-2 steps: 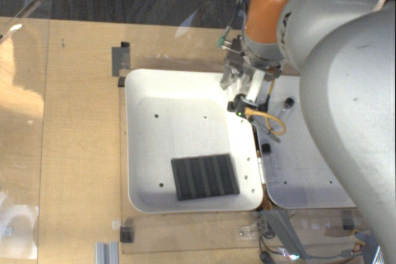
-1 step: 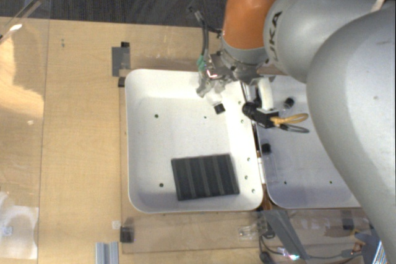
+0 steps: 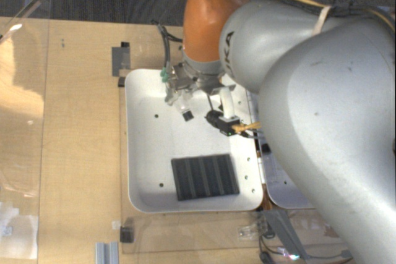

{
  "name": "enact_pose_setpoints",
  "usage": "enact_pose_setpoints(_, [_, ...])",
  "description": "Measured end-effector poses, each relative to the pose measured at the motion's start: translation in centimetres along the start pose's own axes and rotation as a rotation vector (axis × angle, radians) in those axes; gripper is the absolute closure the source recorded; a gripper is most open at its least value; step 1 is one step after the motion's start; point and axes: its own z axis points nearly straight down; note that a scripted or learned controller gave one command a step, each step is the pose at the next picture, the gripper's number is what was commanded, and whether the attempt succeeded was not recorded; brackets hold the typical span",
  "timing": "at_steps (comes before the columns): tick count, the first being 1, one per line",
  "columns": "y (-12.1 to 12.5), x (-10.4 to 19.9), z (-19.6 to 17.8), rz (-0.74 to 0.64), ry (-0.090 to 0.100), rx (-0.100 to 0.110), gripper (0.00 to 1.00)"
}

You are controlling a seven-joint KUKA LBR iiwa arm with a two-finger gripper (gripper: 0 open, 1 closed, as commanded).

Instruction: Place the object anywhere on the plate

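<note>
Fig. 1. Bench seen from above, at a slant. The left bin [image 3: 139, 151] is the landmark: a shallow tray of smooth white plastic with rounded corners, low walls and a few small dark dots on its floor.

(a) My claw [image 3: 178, 94], a cluster of small metal and dark parts below the glossy orange band [image 3: 207, 21], hangs over the bin's far part. I cannot tell whether it is spread or pressed together.

(b) The black ribbed slab [image 3: 205, 177], flat, matte and rectangular with parallel ridges along its length, lies on the bin's floor close to the near wall, right of middle and slightly skewed to it, well apart from my claw.

(c) My smooth grey arm [image 3: 322, 102] covers the bin's far right corner and most of the right bin [image 3: 281, 191], which sits just beside the right wall.

(d) 2 small grey blocks [image 3: 122, 59] stand on the pale wooden bench [image 3: 74, 133], outside the bin's 2 left corners.

(e) Open room: bare white floor along the bin's left wall and between my claw and the slab.
</note>
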Motion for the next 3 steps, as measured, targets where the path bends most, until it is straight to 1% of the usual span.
enact_pose_setpoints(1, [0.2, 4.8, -0.2, -0.488, 0.0, -0.003, 1.0])
enact_pose_setpoints(2, [-6.4, 6.3, 3.9, -0.788, -0.007, -0.017, 1.0])
enact_pose_setpoints(3, [-4.7, 4.0, -10.9, -0.926, -0.004, -0.008, 1.0])
